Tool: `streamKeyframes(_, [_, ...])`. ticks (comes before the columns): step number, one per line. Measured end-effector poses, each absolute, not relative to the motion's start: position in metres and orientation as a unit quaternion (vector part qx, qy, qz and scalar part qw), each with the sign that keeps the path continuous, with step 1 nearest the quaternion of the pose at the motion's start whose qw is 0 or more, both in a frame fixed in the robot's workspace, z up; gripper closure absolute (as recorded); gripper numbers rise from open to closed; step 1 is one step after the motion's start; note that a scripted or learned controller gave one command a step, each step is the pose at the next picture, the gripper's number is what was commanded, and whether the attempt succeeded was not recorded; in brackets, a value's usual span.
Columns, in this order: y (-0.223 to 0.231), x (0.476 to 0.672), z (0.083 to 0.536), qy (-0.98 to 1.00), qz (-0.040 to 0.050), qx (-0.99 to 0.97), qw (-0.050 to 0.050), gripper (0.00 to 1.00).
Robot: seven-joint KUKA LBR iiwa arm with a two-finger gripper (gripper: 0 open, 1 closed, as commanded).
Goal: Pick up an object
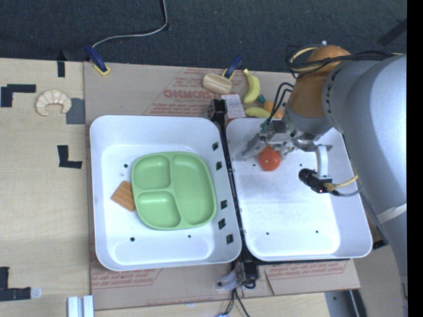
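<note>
Looming largest at the right edge, the grey arm bends down into the right bin. Its gripper sits low in that bin's upper part, directly over a red tomato-like object, touching or nearly so; whether the object is actually held cannot be told from this angle. Left of it, the left bin holds a green divided plate with an orange cracker tucked at the plate's left rim. Behind the bins lie a banana and a bread roll; a croissant rests far left on the bench.
</note>
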State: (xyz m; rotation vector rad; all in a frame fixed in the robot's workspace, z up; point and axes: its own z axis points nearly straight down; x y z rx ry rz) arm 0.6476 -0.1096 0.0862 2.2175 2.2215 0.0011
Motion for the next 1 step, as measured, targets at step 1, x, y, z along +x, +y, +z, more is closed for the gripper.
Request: streamKeyframes(1, [-0.1099,0.6479,0.0962,0.708,0.0003,0.706,0.002,1.00])
